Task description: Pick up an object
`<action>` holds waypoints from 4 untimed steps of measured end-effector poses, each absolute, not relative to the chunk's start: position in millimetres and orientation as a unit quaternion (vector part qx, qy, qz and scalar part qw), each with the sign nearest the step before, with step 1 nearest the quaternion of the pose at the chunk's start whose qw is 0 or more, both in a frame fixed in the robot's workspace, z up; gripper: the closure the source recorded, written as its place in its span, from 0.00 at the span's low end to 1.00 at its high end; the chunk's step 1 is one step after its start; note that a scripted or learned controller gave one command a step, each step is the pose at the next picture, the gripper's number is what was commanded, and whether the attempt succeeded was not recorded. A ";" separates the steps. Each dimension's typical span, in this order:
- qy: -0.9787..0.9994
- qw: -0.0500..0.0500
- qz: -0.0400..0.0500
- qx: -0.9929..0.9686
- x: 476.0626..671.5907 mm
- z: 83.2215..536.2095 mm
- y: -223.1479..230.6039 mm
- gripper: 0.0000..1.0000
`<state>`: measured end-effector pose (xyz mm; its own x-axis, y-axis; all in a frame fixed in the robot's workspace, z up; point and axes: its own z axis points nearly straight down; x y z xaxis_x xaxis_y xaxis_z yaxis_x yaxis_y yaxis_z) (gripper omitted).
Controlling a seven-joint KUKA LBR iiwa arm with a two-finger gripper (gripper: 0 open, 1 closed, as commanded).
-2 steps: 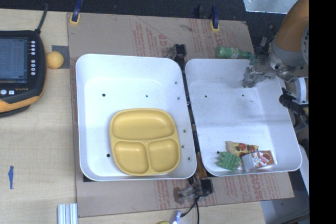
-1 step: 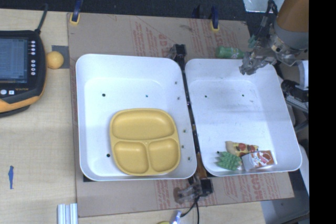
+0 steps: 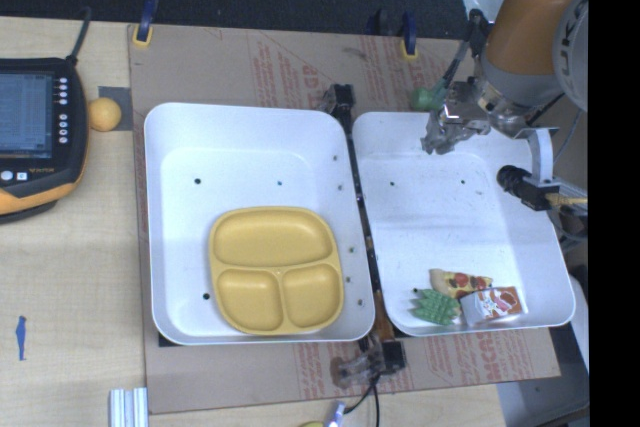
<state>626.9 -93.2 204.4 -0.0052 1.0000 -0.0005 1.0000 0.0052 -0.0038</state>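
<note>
My gripper [image 3: 437, 142] hangs over the far edge of the right bin [image 3: 470, 205], with nothing visible between its fingers. At the near end of that bin lie a pizza-slice toy [image 3: 460, 281], a green leafy toy [image 3: 435, 307] and a small red-and-white packet [image 3: 493, 305], close together. They are well apart from the gripper, toward the front. The left bin [image 3: 250, 155] holds a yellow three-compartment tray [image 3: 276, 269].
A teach pendant [image 3: 35, 137] lies on the bench at the left, with an orange ball [image 3: 104, 113] beside it. Clamps [image 3: 342, 100] sit between the bins at the back, and cables and a connector [image 3: 370, 360] at the front. A black fitting [image 3: 520, 183] sticks over the right bin's right rim.
</note>
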 end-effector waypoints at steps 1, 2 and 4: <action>-0.709 0.002 0.002 -0.705 627.0 214.9 -94.2 1.00; -0.710 0.002 0.003 -0.705 627.1 225.2 -95.0 1.00; -0.710 0.002 0.003 -0.704 627.5 245.8 -96.8 1.00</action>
<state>627.5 -96.8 245.8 -0.0084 1.0000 -0.0005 0.9999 0.0084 -0.0075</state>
